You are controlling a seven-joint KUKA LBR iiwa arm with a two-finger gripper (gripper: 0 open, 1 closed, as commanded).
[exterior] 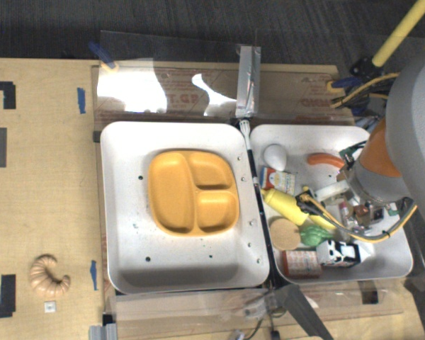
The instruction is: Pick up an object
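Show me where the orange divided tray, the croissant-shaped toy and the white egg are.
orange divided tray [176,190]: camera view, its large left compartment.
croissant-shaped toy [48,275]: camera view, middle of its curved body.
white egg [275,156]: camera view, its rounded top.

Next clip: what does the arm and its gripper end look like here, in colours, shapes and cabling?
The arm is a thick, rounded grey body entering from the right, with an orange band above the wrist. Below it the gripper is a cluttered metal assembly with small coloured parts. A yellow cable loops under it, beside thinner dark wires. Its fingers are too cluttered to make out.
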